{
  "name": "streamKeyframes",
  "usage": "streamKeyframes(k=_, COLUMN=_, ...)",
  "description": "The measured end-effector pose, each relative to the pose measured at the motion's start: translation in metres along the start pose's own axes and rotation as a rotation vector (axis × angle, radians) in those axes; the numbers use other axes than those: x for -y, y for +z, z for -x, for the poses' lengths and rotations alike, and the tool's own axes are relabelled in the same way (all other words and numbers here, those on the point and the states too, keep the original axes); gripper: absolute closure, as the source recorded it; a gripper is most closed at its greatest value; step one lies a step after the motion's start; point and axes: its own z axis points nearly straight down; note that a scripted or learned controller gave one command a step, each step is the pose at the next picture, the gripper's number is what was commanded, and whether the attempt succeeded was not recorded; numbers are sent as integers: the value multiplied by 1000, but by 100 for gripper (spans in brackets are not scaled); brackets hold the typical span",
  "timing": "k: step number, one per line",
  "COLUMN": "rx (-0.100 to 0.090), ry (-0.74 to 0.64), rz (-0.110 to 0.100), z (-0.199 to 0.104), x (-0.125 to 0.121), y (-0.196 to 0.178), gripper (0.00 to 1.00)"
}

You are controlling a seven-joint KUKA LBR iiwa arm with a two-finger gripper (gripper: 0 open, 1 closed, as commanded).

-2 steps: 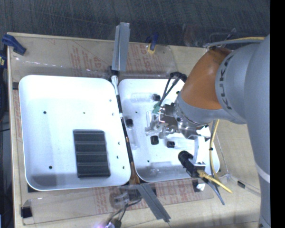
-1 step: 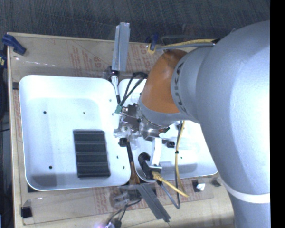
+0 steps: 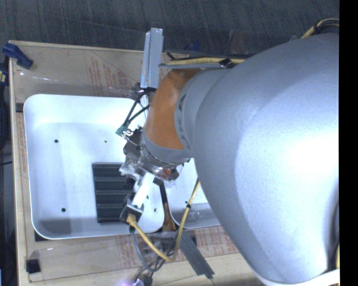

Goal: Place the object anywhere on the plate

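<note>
The dark ribbed plate point(image 3: 110, 192) lies flat in the left bin point(image 3: 48, 136), toward the corner at the view's lower right. I judge it a low, steady target, one that takes a drop from above. The gripper point(image 3: 142, 174) hangs over the plate's right edge and overlaps it in this view; whether they touch I cannot tell. Nor can I tell whether the gripper is spread or closed, or whether it carries the object, since the wrist hides what is beneath. The arm point(image 3: 256, 148) slants in over the right bin point(image 3: 194, 219), covering most of it. Both bins sit on the surface point(image 3: 77, 64).
</note>
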Motion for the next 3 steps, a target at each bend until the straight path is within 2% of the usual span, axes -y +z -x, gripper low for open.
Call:
streamKeyframes(k=1, rx=1, ry=373, rz=-1, z=-25, x=38, y=11, gripper=100)
streamKeyframes(k=2, rx=-1, ry=442, rz=2, z=-140, x=65, y=-33, gripper=100)
streamKeyframes(k=3, rx=6, ry=-13, rz=-4, z=-88, x=79, y=-22, gripper=100)
